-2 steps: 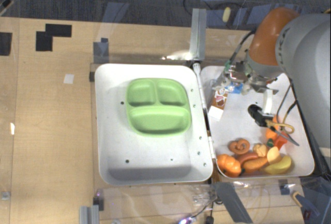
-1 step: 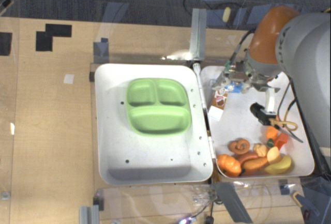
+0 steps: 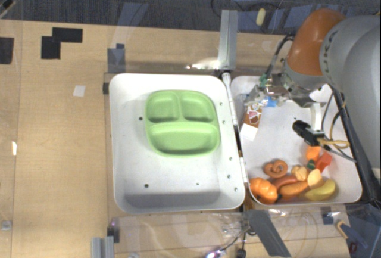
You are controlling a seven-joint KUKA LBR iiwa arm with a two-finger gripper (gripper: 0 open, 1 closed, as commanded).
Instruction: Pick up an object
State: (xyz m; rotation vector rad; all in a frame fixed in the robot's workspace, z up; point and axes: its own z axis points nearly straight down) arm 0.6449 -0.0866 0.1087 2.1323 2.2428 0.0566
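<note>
Tool [image 3: 263, 92] sits low over the far left corner of the right shallow white plastic bin [image 3: 275, 139]. Cannot tell whether it is wide or narrow, as the tip is blurred and cluttered. Nothing visibly held.

Just under the tool, toward the camera, is a small red-brown and white item [image 3: 253, 115], close to the tool or touching it. It is too blurred to name. It lies on the bin floor by the wall shared with the other bin.

Farther from the tool, along the near wall of the same bin, is a cluster of toy food:
- brown coiled pretzel-shaped piece [image 3: 275, 168], closest to the tool
- round orange fruit [image 3: 264, 190] in the near left corner
- red-brown sausage-shaped piece [image 3: 289, 187] beside the round orange fruit
- small tan chunk [image 3: 299, 173]
- pale yellow oval piece [image 3: 314, 179]
- yellow banana-like piece [image 3: 322, 191], farthest from the tool in the near right corner
- orange-and-red carrot-like piece [image 3: 319, 157], just above the cluster on the arm side

The pieces are bunched and touching one another, well apart from the tool.

Behind the tool, the grey arm with orange band [image 3: 309, 43] runs off to the view's right.

Past the shared wall, opposite the arm, is the left shallow white plastic bin [image 3: 128, 143]. It holds a green three-compartment plastic plate [image 3: 181, 121], lying flat near its middle. Both bins rest on the light wooden bench [image 3: 59, 149].
</note>
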